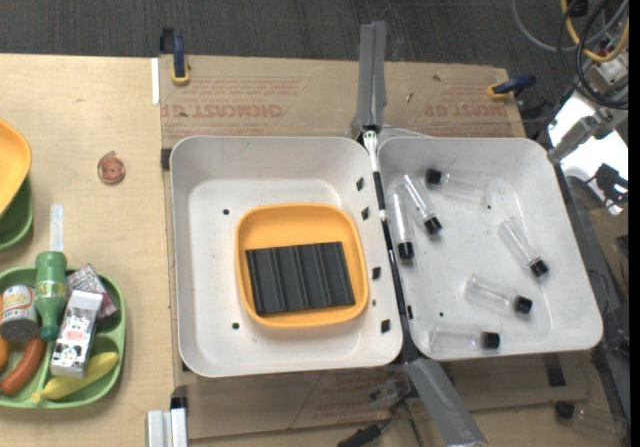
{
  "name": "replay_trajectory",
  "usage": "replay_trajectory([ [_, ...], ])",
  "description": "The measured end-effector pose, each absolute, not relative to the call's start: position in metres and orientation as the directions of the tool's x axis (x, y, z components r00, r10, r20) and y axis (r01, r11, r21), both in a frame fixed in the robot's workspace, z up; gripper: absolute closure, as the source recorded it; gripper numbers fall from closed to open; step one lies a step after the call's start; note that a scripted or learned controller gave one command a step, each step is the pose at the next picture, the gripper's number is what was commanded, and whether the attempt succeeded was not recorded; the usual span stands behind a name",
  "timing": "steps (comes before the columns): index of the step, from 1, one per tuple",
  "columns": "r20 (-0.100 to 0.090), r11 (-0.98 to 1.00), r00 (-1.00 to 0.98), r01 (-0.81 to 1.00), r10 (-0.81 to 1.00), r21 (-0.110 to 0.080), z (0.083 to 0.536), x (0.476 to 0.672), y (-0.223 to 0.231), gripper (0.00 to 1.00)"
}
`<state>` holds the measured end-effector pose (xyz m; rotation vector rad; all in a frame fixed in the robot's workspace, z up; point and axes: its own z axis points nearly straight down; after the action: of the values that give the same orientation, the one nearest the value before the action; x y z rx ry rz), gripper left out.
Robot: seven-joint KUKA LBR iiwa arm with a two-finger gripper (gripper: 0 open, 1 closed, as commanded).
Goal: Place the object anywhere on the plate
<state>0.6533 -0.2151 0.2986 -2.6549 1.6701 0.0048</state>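
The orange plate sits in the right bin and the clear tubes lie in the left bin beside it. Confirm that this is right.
Not right: the camera view shows them swapped. The orange plate sits in the left bin, and the clear tubes lie in the right bin beside it.

The wooden bench (90, 115) carries two white bins side by side, left bin (200, 265) and right bin (560, 275), over cardboard (260, 100) (printed lettering), plus a green tray (110, 355) far left.
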Motion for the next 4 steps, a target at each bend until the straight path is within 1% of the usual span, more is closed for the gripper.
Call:
replay_trajectory([
  [1,-0.002,-0.693,0.693,-0.721,-0.721,-0.004,0.335,0.66,-0.211,0.0],
  [2,0.0,-0.912,0.912,-0.409,-0.409,-0.004,0.311,0.66,-0.205,0.0],
  [3,0.001,-0.981,0.981,-0.196,-0.196,-0.005,0.292,0.66,-0.219,0.0],
  [4,0.001,-0.981,0.981,-0.196,-0.196,-0.006,0.308,0.66,-0.219,0.0],
])
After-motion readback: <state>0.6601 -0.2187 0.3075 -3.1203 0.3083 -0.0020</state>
